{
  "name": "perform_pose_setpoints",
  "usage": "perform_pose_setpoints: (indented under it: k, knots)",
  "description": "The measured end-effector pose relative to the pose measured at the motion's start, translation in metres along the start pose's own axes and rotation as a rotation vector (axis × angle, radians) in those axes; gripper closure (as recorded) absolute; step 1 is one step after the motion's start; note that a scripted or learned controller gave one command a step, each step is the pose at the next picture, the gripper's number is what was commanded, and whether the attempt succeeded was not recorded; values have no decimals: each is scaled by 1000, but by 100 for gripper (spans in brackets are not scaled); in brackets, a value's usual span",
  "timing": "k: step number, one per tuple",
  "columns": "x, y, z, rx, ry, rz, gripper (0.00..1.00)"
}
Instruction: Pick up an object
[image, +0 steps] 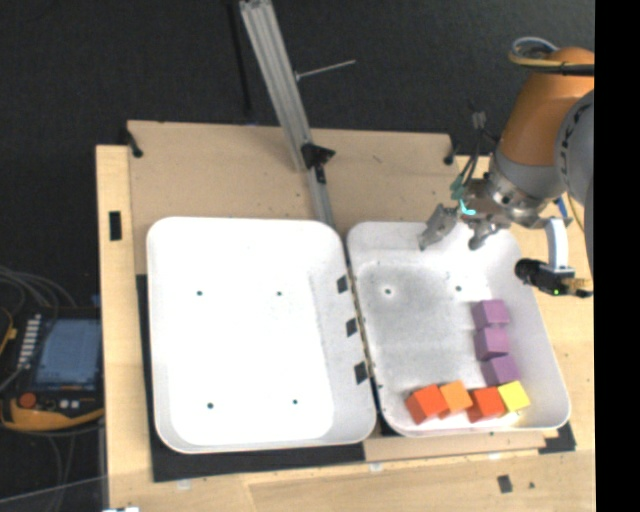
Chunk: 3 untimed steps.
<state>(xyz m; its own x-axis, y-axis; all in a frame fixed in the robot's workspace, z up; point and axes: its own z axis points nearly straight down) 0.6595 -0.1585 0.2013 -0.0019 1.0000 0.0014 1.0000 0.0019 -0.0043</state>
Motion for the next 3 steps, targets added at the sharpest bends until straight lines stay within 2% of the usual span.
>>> perform_pose_setpoints:
  k: [1, 2, 3]
  knots:
    - [-1, 1, -4, -4, -4, -2, 0]
    - [-3, 2, 37, -2, -4, -1, 0]
    - [-3, 4, 100, 0, -4, -5, 0]
